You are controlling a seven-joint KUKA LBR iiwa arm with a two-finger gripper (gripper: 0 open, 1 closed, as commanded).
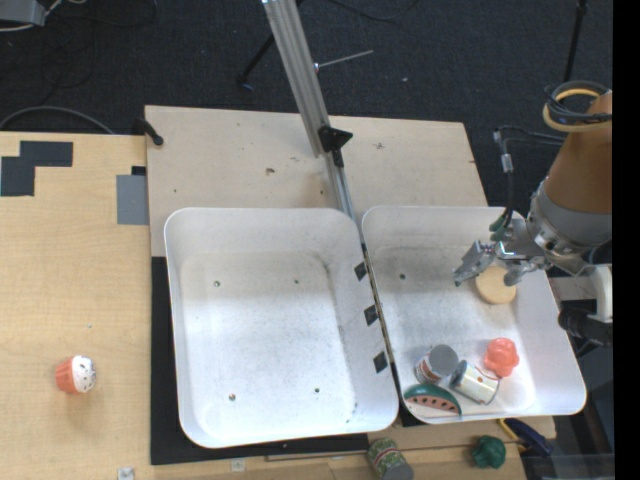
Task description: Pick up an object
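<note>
Beige and round, a small disc-like object (495, 287) lay near the right wall of the right bin (420, 243), about midway along that wall. The gripper (487, 264) hung low over the bin's floor just beside it, on the side toward the bin's far edge. Its fingers looked spread, one grey finger (470, 267) jutting toward the bin's middle, with nothing between them; the beige piece sat at their edge, not inside the gap. Whether a pad already touched it could not be told.

Judged from that, the likeliest failure was an off-centre close. If the fingers shut where they stood, they might have caught only the rim of the piece and squeezed it out sideways, or pushed it against the right wall. A flat, low shape gives little to hold, so a close made too high would probably have met air.

The other things were crowded in the right bin's near right corner: a red piece (501, 356), a small can (437, 364), a white cylinder (475, 384) and a watermelon-slice toy (432, 402). They were well apart from the gripper and unlikely to interfere. The left bin (265, 318) played no part.
</note>
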